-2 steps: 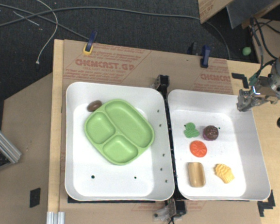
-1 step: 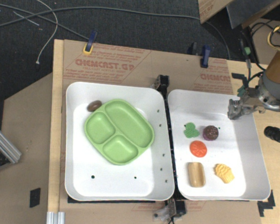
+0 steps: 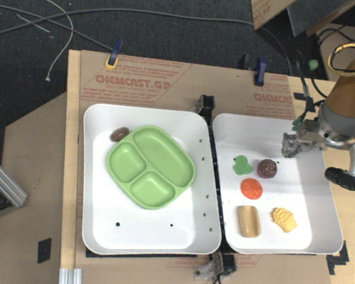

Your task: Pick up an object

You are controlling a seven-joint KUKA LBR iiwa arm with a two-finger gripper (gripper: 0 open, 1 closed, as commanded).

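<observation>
The right bin [image 3: 298, 241] holds several small toy foods: a green leafy piece [image 3: 242, 165], a dark maroon round piece [image 3: 266, 169], a red-orange round piece [image 3: 252, 188], a tan bread-like block [image 3: 249, 220] and a yellow ridged piece [image 3: 284, 219]. My gripper [image 3: 290, 144] hangs over the upper right part of this bin, up and to the right of the maroon piece and apart from it. Nothing shows between its fingers.
The left bin [image 3: 97, 211] bears a green divided tray [image 3: 151, 166] and a small brown object [image 3: 119, 134] at the tray's upper left. A black divider with a clamp [image 3: 205, 103] separates the bins. Cables lie on the dark floor behind the bench.
</observation>
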